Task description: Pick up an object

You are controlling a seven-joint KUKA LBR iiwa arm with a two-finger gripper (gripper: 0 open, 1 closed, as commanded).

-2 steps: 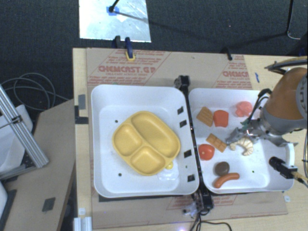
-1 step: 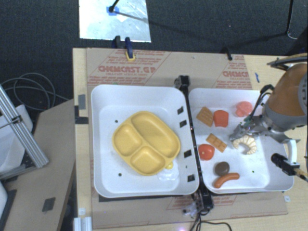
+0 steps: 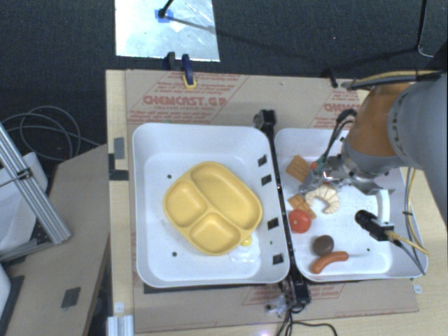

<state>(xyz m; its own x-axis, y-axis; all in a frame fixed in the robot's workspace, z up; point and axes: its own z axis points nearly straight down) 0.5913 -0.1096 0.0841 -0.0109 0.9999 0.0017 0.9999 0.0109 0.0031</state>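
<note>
Nothing is lifted yet: my pincer (image 3: 318, 179) sits low right of centre, just above the croissant (image 3: 324, 198); whether it's open, I cannot tell.

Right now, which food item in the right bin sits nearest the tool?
The pale croissant, right beside the tool; the tomato, brown ball and sausage lie farther down.

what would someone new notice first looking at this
Most likely the yellow divided tray, lying alone and askew in the left bin. Next, the grey arm with its orange band reaching in from the right, its claw low over the croissant in the right bin, amid a tomato, a sausage and other toy foods.
</note>
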